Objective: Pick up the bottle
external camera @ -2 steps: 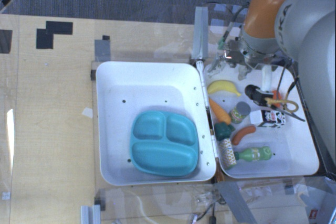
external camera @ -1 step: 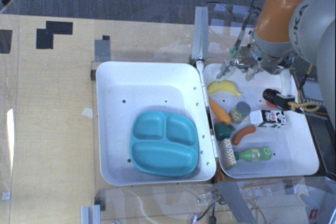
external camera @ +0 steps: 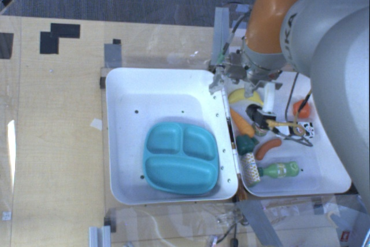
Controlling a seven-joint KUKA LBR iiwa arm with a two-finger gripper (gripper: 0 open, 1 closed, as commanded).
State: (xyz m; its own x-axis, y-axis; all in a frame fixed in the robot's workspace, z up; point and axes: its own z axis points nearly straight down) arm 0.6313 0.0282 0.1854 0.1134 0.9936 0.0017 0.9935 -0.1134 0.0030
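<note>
The bottle (external camera: 280, 170) is green with a pale label. It lies on its side near the front of the right bin (external camera: 332, 179), its cap pointing left toward a bristly brush (external camera: 250, 169). My gripper (external camera: 236, 81) hangs over the far left corner of the right bin, close to the wall between the two bins and just above a yellow banana-like piece (external camera: 237, 95). It is well behind the bottle, with several toy foods between them. The grey arm and its orange band (external camera: 274, 8) cover the back right of that bin.
A carrot (external camera: 240, 121), a dark green piece (external camera: 246, 143) and a brown sausage (external camera: 267, 148) lie left of centre in the right bin. An orange item (external camera: 301, 108) and metal tongs (external camera: 296, 131) lie further right. The left bin (external camera: 124, 124) holds a teal divided plate (external camera: 181, 157).
</note>
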